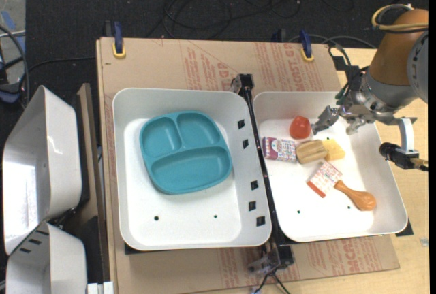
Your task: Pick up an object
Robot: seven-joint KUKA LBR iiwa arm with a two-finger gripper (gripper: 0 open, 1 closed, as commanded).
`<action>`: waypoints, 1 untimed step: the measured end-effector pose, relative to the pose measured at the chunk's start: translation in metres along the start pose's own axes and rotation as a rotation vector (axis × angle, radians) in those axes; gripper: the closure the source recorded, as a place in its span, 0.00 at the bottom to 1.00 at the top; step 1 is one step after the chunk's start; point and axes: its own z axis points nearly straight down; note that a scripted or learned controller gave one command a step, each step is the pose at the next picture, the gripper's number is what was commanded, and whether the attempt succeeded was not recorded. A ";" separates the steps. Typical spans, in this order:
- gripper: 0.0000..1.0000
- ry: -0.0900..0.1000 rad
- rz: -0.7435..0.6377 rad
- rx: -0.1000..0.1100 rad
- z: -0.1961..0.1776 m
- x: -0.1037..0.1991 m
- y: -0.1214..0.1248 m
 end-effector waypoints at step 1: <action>0.00 0.000 0.000 -0.001 0.048 0.001 0.000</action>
